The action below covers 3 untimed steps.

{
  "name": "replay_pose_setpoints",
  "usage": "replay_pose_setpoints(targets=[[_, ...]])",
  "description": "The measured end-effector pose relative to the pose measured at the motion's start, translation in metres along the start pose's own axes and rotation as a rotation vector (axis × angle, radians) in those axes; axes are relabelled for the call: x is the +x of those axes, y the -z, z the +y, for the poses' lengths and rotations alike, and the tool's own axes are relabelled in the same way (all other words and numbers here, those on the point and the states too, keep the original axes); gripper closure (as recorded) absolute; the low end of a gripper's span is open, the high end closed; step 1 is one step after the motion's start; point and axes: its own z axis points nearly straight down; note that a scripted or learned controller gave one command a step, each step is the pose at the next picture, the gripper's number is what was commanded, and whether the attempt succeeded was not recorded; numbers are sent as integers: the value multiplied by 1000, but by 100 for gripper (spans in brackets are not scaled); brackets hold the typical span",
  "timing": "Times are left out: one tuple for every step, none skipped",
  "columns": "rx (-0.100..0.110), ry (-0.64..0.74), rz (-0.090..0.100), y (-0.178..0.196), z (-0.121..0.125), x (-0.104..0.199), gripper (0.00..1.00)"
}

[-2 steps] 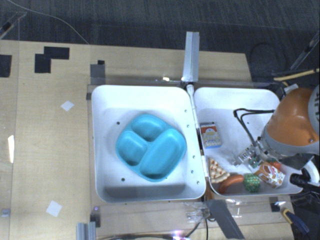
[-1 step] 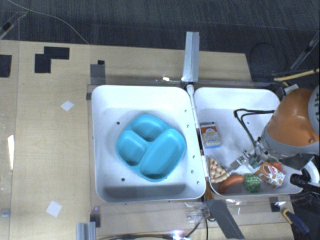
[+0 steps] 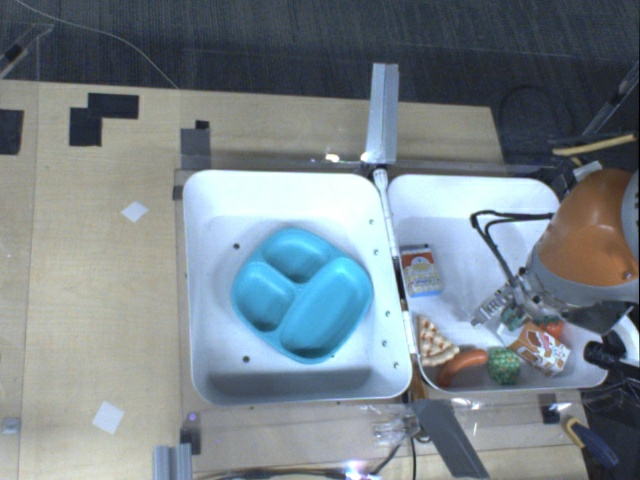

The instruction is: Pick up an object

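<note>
My gripper (image 3: 497,310) hangs low in the right bin (image 3: 455,203); the carton (image 3: 543,351) lies just beside it at four o'clock, tilted.

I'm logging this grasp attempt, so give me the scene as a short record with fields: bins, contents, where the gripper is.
left bin: holds a blue divided plate, lying flat near the middle
right bin: holds a small carton, a waffle, a hot dog, a green lump and a juice box
clutter: all but the carton crowd the near edge
gripper: low over the right bin, just above the green lump and juice box
grasp: nothing visibly held
</note>
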Motion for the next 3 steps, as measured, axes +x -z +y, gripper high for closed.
replay_pose_setpoints(targets=[[5, 85, 7, -15, 71, -37, 100], [4, -203, 4, -12, 35, 10, 100], [7, -203, 6, -13, 34, 10, 0]])
